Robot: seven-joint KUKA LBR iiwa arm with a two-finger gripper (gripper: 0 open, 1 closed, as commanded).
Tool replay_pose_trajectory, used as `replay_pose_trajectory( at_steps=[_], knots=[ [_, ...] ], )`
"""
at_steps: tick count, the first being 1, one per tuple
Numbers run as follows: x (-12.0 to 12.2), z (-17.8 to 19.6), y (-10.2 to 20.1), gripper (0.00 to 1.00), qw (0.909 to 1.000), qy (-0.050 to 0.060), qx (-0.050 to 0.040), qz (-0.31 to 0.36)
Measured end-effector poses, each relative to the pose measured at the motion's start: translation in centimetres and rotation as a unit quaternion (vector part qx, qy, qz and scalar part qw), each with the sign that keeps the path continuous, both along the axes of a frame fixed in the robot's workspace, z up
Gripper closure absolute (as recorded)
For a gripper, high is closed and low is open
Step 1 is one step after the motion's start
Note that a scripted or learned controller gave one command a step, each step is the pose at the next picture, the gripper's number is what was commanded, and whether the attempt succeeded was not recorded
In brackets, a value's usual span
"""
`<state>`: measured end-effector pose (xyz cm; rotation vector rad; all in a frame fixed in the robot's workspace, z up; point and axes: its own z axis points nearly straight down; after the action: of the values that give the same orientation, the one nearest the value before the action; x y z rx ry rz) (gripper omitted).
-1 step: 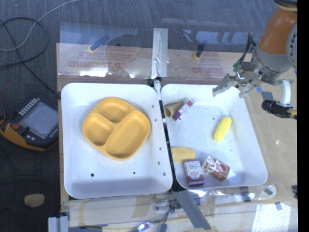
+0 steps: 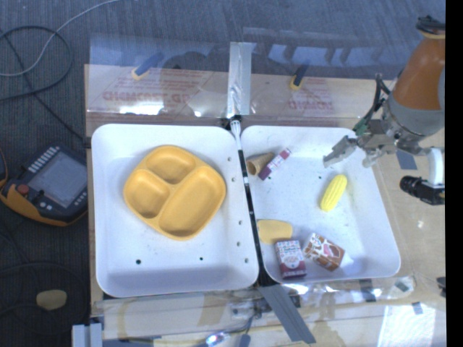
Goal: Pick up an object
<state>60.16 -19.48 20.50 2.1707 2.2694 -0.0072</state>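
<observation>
The right bin [image 2: 376, 223] holds several small items. A yellow corn cob [image 2: 333, 192] lies near its middle. At its left wall lie a tan cone [image 2: 260, 163] and a small purple and white bar [image 2: 275, 163]. A flat yellow piece [image 2: 273, 230], a red carton [image 2: 289, 257] and a red-brown packet [image 2: 323, 251] sit along the front. My gripper [image 2: 354, 155] hangs over the bin's back right part, just behind and to the right of the corn. Its fingers stand open with nothing between them.
The left bin [image 2: 108, 259] holds a yellow sectioned plate [image 2: 173, 190]. A handheld control pendant [image 2: 47, 186] lies on the floor to the left of the bench. The bins' shared wall [image 2: 246, 194] runs between them.
</observation>
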Motion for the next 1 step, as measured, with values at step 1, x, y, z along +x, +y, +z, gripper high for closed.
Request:
replay_pose_trajectory(
  at_steps=[1],
  knots=[
    [0.52, -10.77, -1.79, 0.0, 0.9999, -0.004, 0.0055, -0.007]
  ],
)
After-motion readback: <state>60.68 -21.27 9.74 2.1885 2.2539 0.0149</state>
